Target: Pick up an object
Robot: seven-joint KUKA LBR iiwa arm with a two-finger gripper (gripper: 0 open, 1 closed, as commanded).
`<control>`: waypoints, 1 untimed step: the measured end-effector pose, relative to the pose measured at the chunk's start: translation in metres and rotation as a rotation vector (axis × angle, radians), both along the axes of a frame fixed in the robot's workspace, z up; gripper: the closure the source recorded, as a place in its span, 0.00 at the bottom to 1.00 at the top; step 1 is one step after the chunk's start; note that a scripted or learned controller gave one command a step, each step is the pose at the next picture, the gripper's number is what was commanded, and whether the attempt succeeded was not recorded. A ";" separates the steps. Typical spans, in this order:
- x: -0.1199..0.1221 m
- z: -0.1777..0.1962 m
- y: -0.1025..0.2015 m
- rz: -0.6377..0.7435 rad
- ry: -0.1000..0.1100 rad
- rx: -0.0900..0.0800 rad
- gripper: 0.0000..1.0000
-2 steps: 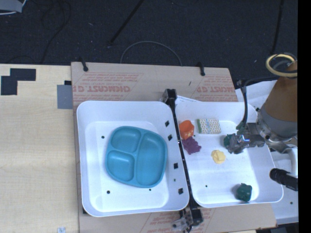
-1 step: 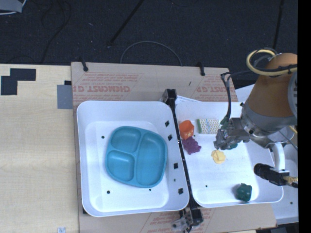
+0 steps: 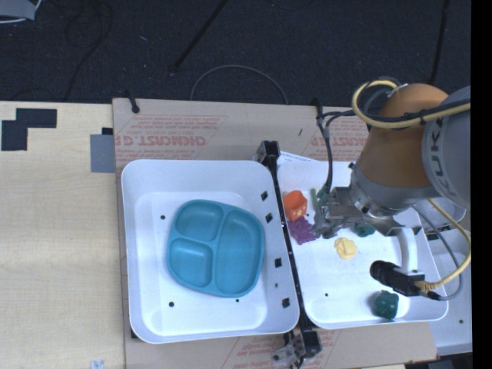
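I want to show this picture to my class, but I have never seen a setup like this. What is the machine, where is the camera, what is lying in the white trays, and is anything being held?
The machine is a robot arm, grey and orange, reaching in from the right. At its end sits a gripper, the part meant to pick things up. The one camera is fixed above the bench and looks down at a slant.

Two shallow white bins lie side by side. The left bin holds a blue divided plate. The right bin holds four small pieces: orange, purple, yellow and teal.

The gripper is low in the right bin, beside the orange and purple pieces. Whether it grips anything cannot be made out.
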State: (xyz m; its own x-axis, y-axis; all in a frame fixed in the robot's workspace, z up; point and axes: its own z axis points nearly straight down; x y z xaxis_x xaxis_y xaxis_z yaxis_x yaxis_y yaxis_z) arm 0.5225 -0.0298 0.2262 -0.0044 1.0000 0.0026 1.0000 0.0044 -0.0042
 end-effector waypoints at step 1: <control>0.013 0.009 0.047 -0.001 -0.002 -0.001 1.00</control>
State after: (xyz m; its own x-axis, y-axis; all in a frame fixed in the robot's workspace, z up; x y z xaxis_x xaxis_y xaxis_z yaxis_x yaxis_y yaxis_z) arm 0.5359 0.0169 0.2352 -0.0034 1.0000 0.0011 1.0000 0.0034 -0.0022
